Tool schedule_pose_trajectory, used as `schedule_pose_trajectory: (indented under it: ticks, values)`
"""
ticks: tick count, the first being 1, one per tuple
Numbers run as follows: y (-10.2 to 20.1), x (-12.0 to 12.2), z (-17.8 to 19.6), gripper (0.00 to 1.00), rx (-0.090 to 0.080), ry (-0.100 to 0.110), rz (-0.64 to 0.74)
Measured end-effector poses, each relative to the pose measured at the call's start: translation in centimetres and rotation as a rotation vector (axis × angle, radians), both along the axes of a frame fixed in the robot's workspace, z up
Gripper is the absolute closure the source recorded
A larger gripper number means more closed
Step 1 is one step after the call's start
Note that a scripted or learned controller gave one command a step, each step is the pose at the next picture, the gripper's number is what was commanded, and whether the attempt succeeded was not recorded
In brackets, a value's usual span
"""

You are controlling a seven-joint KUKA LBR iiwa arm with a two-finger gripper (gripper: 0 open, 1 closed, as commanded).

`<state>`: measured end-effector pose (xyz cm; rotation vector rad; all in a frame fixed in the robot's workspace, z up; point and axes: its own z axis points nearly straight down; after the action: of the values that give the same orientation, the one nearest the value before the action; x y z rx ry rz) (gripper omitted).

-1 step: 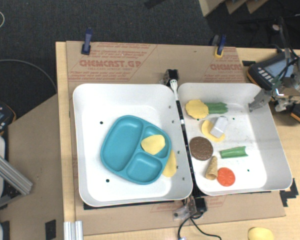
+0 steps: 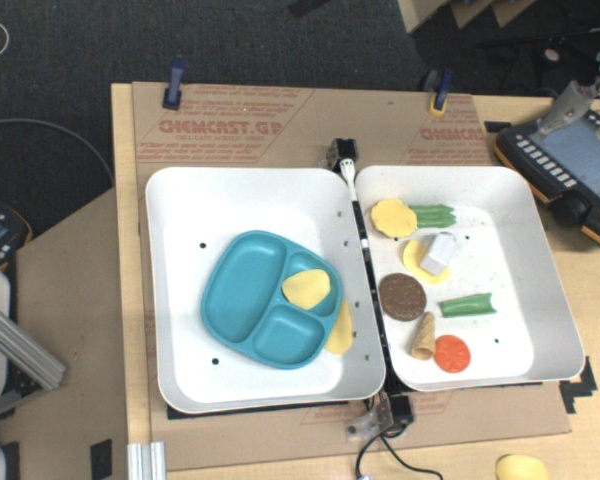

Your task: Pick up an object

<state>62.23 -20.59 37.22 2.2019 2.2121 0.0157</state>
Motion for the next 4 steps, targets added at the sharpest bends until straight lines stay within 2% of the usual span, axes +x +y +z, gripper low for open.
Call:
schedule_pose_trajectory:
  ticks: [1, 2, 3, 4]
  values:
    - [5.6, 2.1, 15.4, 0.00, 0.002, -0.001, 0.003]
    - [5.3, 2.1, 15.4, 1.00, 0.002, 0.013, -0.003]
    - [-0.5, -6.0, 4.2, 1.00, 0.010, 0.034, -0.014]
    - [0.7, -3.2, 17.2, 1.00, 0.001, 0.003, -0.002]
